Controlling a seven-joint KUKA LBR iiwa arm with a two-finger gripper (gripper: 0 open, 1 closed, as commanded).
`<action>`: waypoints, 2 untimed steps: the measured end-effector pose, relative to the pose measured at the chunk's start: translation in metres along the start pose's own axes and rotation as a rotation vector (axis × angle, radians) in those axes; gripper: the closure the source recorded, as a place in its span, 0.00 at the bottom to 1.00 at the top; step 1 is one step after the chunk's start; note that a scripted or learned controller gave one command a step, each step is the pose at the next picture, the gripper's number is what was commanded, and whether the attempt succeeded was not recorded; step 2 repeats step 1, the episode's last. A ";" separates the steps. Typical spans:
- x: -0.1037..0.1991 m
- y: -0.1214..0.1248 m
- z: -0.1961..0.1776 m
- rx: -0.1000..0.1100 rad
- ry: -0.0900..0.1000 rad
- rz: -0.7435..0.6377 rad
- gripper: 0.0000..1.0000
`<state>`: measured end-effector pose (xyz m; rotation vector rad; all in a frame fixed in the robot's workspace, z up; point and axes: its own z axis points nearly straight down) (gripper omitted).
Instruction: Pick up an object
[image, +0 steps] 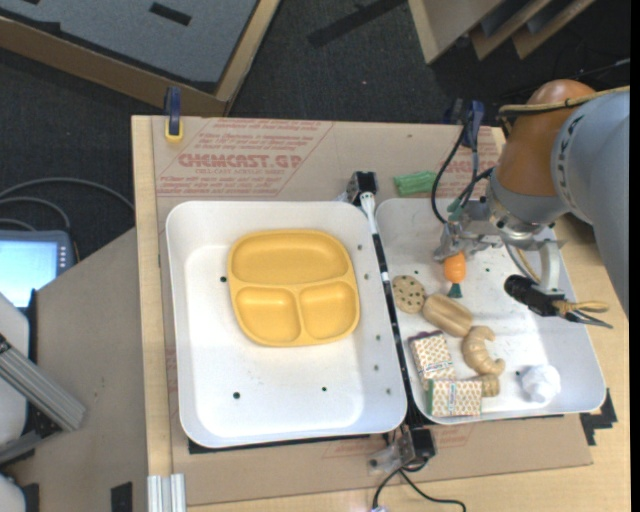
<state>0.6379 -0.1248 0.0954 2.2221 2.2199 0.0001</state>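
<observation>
Hovering low in the right white bin (575, 385), our jaws (462, 250) sit right above the small orange toy carrot (455, 268); whether they're clenched, we can't tell yet.

The arm (570, 150) runs off the frame's right edge. Its end effector (458, 250) is too small to read, blocking part of the small orange object (455, 268). A screen (30, 265) is cut by the left edge.
</observation>
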 end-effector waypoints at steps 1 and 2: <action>0.089 -0.026 -0.096 -0.009 0.003 -0.010 1.00; 0.089 -0.026 -0.096 -0.009 0.003 -0.010 1.00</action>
